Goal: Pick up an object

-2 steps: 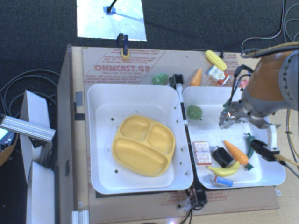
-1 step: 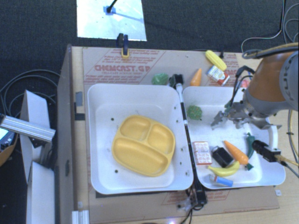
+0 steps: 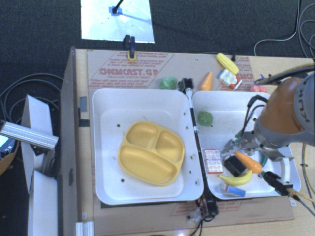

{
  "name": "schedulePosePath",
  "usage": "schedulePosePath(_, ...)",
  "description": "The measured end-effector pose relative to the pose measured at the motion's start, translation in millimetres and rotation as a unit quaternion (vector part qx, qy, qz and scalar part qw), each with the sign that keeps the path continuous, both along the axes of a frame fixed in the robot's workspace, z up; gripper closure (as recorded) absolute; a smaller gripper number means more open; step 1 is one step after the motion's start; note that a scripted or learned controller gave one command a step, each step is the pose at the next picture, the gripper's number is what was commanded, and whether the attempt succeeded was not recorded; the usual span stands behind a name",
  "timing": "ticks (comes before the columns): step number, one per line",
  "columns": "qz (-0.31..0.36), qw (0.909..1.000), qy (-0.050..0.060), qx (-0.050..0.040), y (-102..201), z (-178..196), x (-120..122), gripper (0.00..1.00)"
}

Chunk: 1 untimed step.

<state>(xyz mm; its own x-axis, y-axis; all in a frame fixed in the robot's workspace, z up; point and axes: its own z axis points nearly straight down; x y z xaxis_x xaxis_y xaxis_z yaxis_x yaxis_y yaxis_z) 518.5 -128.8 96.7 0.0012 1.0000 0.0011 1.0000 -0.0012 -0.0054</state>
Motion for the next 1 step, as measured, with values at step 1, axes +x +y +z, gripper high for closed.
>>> schedulePosePath(1,0.003,1.0,-0.007,-0.0026,-41.1,-11.8,85.9,0.0)
